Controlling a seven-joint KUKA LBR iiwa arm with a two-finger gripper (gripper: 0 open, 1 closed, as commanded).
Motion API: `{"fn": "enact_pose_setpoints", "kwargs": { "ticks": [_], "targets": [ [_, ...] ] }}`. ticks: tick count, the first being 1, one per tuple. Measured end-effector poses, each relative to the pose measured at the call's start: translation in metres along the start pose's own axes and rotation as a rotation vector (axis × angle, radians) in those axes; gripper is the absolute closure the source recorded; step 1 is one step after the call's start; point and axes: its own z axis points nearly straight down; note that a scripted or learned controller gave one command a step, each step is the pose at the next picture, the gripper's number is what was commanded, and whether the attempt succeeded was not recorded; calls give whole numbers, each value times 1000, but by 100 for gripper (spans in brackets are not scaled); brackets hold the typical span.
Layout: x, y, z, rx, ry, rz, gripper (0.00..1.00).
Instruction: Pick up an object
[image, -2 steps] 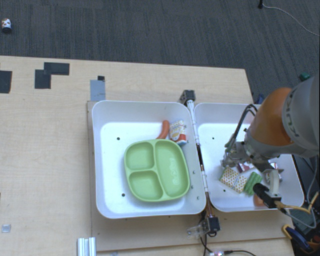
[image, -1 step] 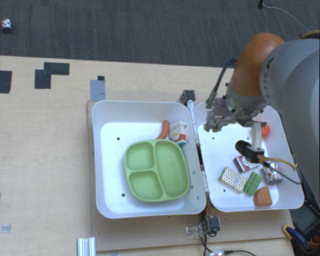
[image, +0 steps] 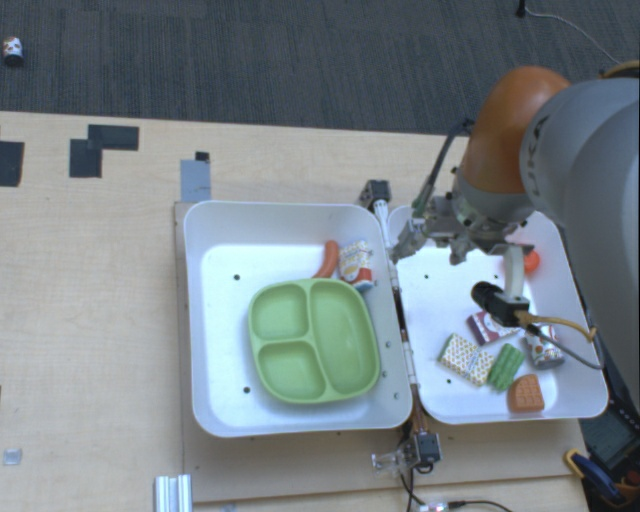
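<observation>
My gripper (image: 462, 238) hangs over the back left part of the right bin (image: 440, 400), under the orange band of the arm, which hides much of it. Below it in that bin lie a dark red and white packet (image: 486, 326), a white packet with a yellow pattern (image: 462, 357), a green piece (image: 503, 365), an orange-brown piece (image: 526, 393) and a small silvery item (image: 545, 351). A red-orange thing (image: 531, 262) peeks out by the arm at the bin's right side. I see nothing held by the gripper.
The left bin (image: 215, 300) holds a green divided plate (image: 315, 340), an orange sausage-like piece (image: 328, 258) and a small white, blue and red packet (image: 356, 263) at its back. The ridge between the bins (image: 400, 320) runs just left of the gripper.
</observation>
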Motion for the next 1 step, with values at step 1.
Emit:
{"fn": "enact_pose_setpoints", "kwargs": {
  "ticks": [1],
  "targets": [
    [0, 0, 0, 0, 0, 0, 0]
  ]
}}
